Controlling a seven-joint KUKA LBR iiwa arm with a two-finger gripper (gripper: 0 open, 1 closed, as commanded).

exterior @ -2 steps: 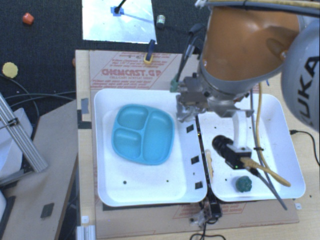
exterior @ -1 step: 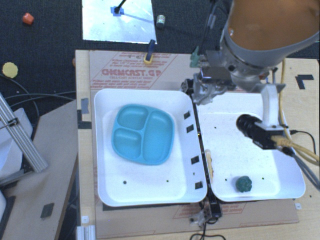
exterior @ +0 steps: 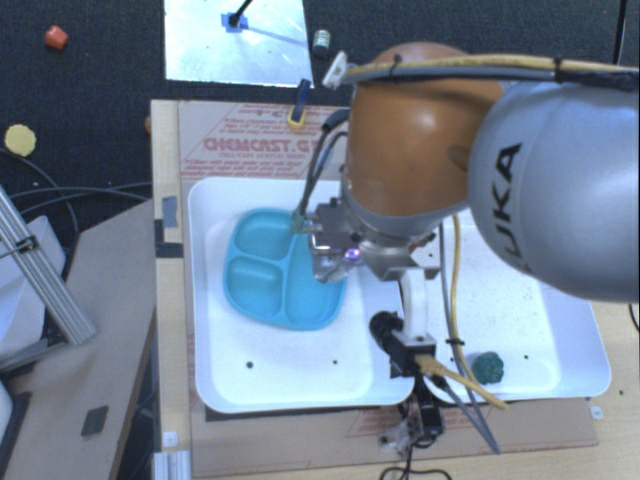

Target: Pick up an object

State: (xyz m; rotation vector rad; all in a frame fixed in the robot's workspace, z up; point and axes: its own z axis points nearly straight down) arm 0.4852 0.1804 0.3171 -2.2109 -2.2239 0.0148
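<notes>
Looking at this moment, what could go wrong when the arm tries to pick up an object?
1. The blue divided plate lies flat in the left bin; its low rim may give the fingers little to grip, so it could slip.
2. The gripper sits at the plate's right edge, so a push could slide the plate away instead.
3. The small dark green object in the right bin lies far from the gripper.

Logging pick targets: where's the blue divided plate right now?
The blue divided plate lies flat in the left bin, its right edge under the arm's wrist.
</notes>
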